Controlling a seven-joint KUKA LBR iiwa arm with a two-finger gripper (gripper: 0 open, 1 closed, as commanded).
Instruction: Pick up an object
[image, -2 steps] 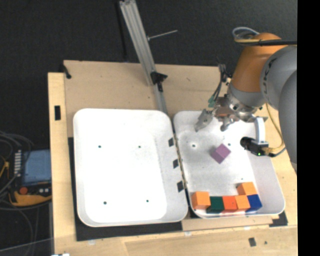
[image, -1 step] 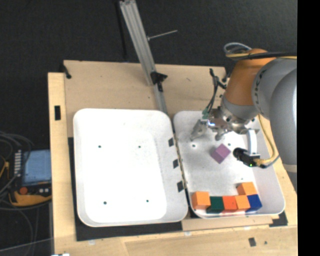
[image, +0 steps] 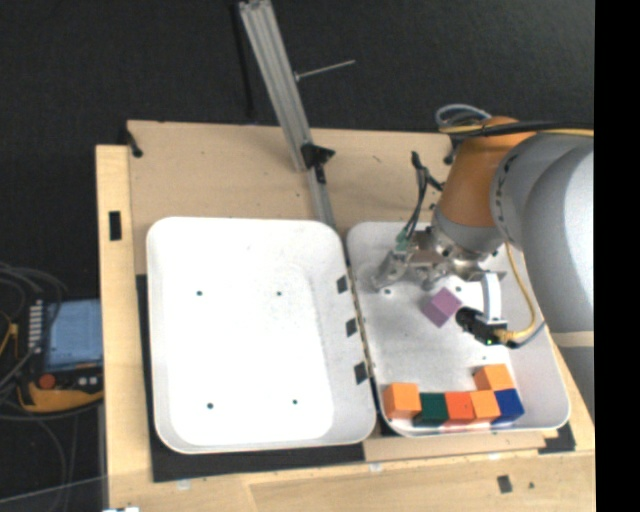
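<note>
the arm's gripper (image: 440, 290) hangs over the right bin (image: 400, 345) with a purple block (image: 440, 306) just beneath it, whether gripped i cannot tell, while coloured blocks (image: 455, 402) wait along the near wall, pick unfinished.

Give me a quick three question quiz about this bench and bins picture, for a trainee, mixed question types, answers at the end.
1. True or false: the purple block lies in the left bin.
2. The row of blocks sits along which edge of the right bin? A near, B far, C left.
3. What colour is the block at the row's right end?

Key: 1 false, it is in the right bin, just below the gripper. 2 A. 3 blue.
</note>
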